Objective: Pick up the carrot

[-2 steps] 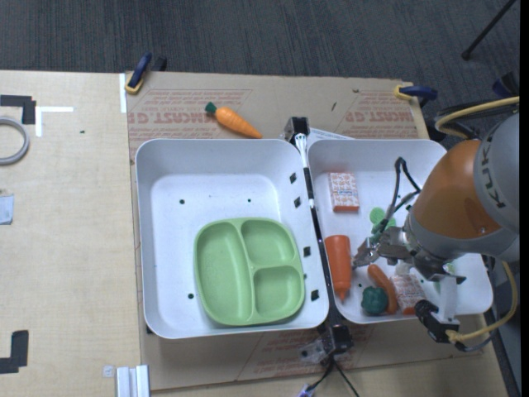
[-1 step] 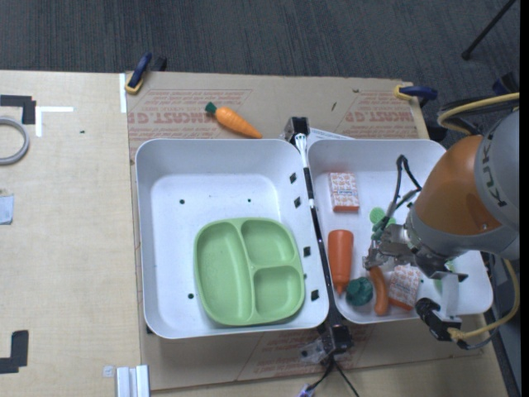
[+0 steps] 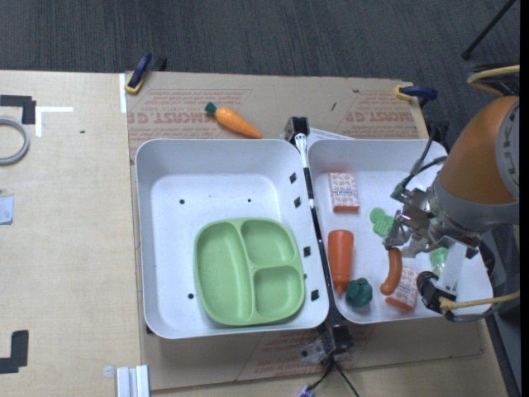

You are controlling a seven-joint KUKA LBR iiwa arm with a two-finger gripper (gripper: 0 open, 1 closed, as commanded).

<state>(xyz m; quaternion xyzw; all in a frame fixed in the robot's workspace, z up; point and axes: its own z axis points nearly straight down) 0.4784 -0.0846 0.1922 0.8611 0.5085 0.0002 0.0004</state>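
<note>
An orange carrot (image 3: pixel 234 120) with a green top lies on the brown cardboard behind the left bin, outside both bins. A thick orange tapered piece (image 3: pixel 340 255), also carrot-like, lies upright in the view at the left side of the right bin (image 3: pixel 372 160). My gripper (image 3: pixel 407 231) hangs over the right half of the right bin, just above the upper end of a reddish sausage (image 3: pixel 391 272). It is well to the right of the orange piece and far from the carrot on the cardboard.
The left bin (image 3: pixel 165 222) holds a green divided plate (image 3: pixel 248 270). In the right bin lie a patterned box (image 3: pixel 343 192), a dark green broccoli (image 3: pixel 359 292), a light green item (image 3: pixel 381 221) and a second small box (image 3: pixel 403 292). A clip (image 3: pixel 297 128) joins the bins.
</note>
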